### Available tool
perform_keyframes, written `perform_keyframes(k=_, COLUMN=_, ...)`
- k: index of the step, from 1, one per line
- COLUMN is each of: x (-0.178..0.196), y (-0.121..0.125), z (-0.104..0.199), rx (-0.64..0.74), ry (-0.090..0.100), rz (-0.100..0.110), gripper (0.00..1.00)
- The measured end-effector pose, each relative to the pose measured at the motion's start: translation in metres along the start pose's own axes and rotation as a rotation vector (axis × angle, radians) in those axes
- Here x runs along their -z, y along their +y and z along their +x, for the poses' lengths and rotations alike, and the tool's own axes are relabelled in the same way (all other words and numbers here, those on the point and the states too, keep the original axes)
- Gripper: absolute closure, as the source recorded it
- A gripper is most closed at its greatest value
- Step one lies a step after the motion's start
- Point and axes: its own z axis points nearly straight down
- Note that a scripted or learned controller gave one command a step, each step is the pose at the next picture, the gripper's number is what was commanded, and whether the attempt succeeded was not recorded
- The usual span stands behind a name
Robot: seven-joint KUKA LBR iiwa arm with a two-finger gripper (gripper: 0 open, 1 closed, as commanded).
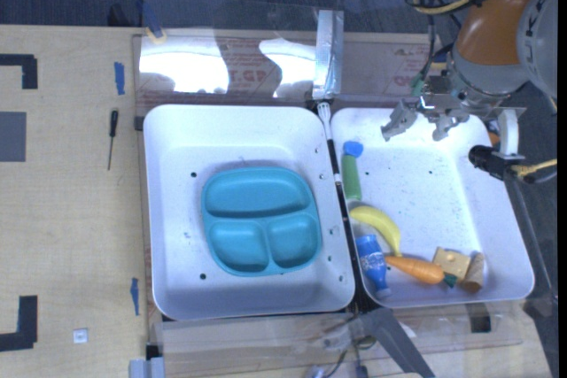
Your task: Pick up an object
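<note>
I've got the gripper (415, 125) up at the far end of the right bin (496, 217), hanging over bare floor near the back wall. Fingers look spread fairly wide with nothing between them.

All candidates sit at the near end of that bin, so everything lies toward the camera from the jaws, well apart from them. Along the left wall: green marker (353, 173) with a blue cap, long axis running down the wall, closest of the lot to the gripper. Below it the banana (376, 224), curving toward bin centre, then a blue bottle (373, 266) partly under it. The carrot (414, 269) lies roughly crosswise along the near wall, its tip touching a wood block (451, 264) with a brown piece (473, 273) just beside that.

My pick would be the carrot or banana. Banana sits more in the open on its right side, but it touches the bottle. Carrot's long axis runs left-right in view, so jaws would need to close across it, front-to-back.

Marker hugs the divider, little finger room on that side, I'd skip it.

Left bin (168, 190) holds a teal tray (260, 219), flat and awkward to pinch.

Judging from this, the move needs a long travel toward the near wall, then a descent, nothing grasped yet
</note>
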Motion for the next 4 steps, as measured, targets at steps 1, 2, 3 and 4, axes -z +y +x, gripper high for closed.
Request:
perform_keyframes(k=1, x=-0.11, y=-0.034, z=-0.031, rx=0.045, ry=-0.001, rz=-0.007, gripper=0.0)
perform_keyframes(k=2, x=-0.11, y=-0.113, z=-0.025, rx=0.069, ry=-0.001, rz=-0.004, gripper=0.0)
perform_keyframes(k=3, x=-0.11, y=-0.155, z=-0.012, rx=0.035, ry=-0.003, rz=-0.009, gripper=0.0)
perform_keyframes(k=4, x=-0.111, y=-0.025, z=-0.007, rx=-0.064, ry=-0.001, rz=-0.007, gripper=0.0)
